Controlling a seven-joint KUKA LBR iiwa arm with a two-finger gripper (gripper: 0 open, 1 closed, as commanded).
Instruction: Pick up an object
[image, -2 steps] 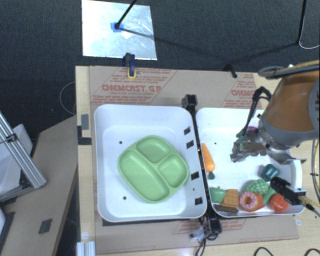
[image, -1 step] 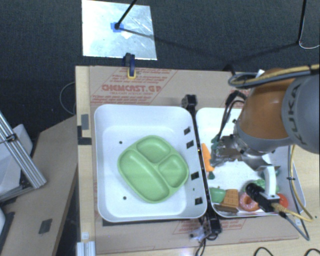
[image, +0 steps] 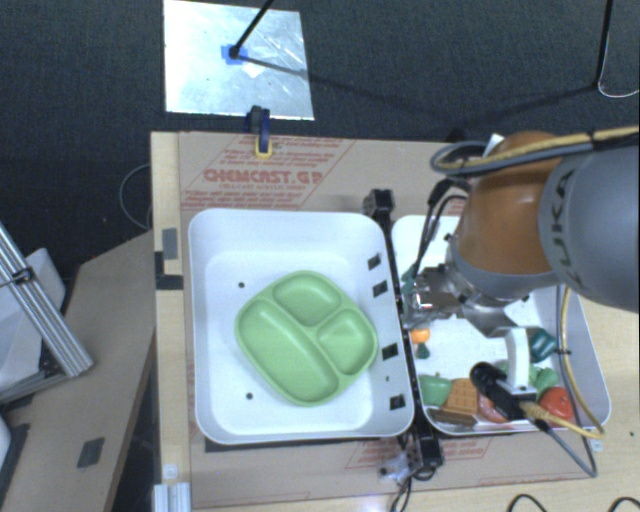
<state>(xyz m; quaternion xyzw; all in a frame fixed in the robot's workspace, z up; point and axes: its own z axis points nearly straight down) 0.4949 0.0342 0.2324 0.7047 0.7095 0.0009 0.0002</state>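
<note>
**benchnewb:** Which object would you go for here?

**kukafan:** Working left to right: the left bin (image: 215, 300) has just the green plate (image: 305, 338), lying flat in the middle. It looks like stiff, light plastic, but it's smooth and wide. You'd have to pinch the rim or one of the divider ridges, and I'd guess it slips or tips. Skip it.

**benchnewb:** So the right bin?

**kukafan:** Yep. The right bin (image: 597, 385) has the small stuff, bunched along its near edge. The brown wafer (image: 460, 401) sits at the near wall and looks rigid, light and textured, so it should be easy if you grab it across the narrow sides. The gripper (image: 495, 345) hangs over that bin, near the pile. You can't tell from this angle whether it's spread or closed, and I see nothing in it. Further right, the red-orange ball (image: 557, 402) looks round and glossy, so it'll probably roll. Squeeze it dead centre.
</note>
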